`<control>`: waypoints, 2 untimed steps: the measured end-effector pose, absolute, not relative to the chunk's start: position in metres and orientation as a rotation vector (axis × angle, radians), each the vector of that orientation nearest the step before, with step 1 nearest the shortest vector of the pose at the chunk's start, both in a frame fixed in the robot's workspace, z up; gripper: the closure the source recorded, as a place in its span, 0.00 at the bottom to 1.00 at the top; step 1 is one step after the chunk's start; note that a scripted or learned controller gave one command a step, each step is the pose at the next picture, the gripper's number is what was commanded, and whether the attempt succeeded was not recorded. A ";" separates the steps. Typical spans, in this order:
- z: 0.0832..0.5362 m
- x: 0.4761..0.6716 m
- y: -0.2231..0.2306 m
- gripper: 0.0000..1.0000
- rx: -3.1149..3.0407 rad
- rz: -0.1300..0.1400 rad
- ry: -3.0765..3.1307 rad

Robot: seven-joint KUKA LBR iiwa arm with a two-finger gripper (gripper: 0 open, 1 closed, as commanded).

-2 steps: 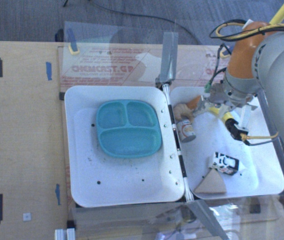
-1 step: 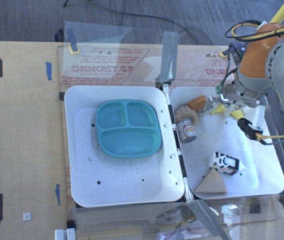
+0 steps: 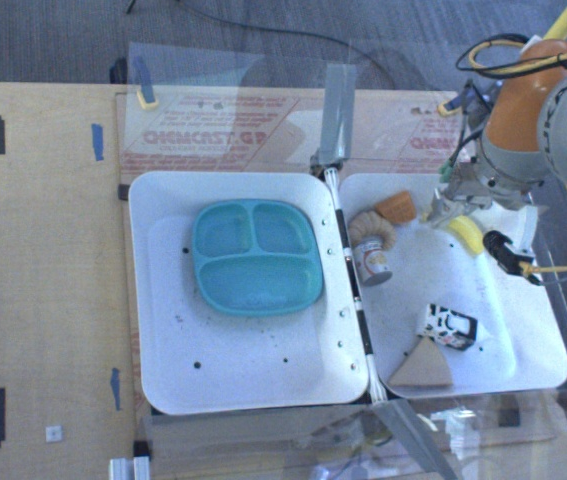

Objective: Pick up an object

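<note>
The teal plate [image 3: 257,258] is lying in the left bin [image 3: 153,298]; in the right bin [image 3: 533,358], a can [image 3: 372,262], orange block [image 3: 397,207] and banana [image 3: 465,233] are crowding together. The hand [image 3: 451,200] is hanging over the banana, its state impossible to tell; centring on one object should avoid neighbours.

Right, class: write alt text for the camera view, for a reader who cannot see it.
A grey and orange robot arm reaches into the right white bin, which holds a yellow piece, an orange block, a small can and other items. The left bin holds a teal divided plate.
</note>
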State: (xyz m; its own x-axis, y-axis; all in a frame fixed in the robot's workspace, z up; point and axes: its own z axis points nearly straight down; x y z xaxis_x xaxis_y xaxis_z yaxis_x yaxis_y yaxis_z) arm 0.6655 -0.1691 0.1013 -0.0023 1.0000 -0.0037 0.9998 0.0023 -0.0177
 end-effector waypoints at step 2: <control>0.090 0.559 -0.195 0.00 -2.605 -0.012 -1.767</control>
State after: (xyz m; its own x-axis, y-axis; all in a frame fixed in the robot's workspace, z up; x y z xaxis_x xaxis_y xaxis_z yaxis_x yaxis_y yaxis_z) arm 0.5594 -0.1955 0.0895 0.3696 0.9292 0.0025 0.9291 -0.3696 0.0097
